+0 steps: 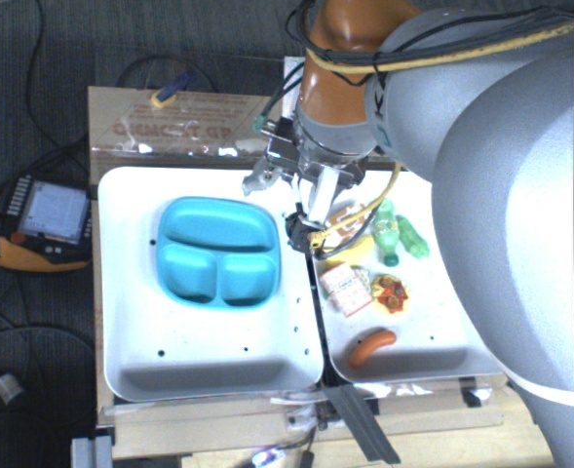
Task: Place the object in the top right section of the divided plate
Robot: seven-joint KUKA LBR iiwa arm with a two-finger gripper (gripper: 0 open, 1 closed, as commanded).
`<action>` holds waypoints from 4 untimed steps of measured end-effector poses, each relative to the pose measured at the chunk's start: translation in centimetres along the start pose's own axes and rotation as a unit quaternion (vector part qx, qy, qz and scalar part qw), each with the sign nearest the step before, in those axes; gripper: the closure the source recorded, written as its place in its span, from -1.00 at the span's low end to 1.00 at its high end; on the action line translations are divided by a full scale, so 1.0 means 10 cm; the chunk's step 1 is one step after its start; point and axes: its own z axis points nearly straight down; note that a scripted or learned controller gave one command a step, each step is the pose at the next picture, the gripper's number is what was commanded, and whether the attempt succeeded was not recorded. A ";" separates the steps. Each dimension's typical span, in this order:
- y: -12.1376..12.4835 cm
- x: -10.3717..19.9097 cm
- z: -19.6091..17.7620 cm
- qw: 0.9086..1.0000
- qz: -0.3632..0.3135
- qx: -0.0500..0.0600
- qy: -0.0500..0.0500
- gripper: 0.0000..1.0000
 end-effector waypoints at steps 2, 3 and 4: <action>0.71 0.04 0.01 0.990 -0.139 -0.002 -0.001 -1.00; 0.74 -0.13 -0.13 0.998 -0.057 -0.001 0.000 -1.00; 0.54 0.43 0.76 1.000 -0.019 0.000 -0.001 -1.00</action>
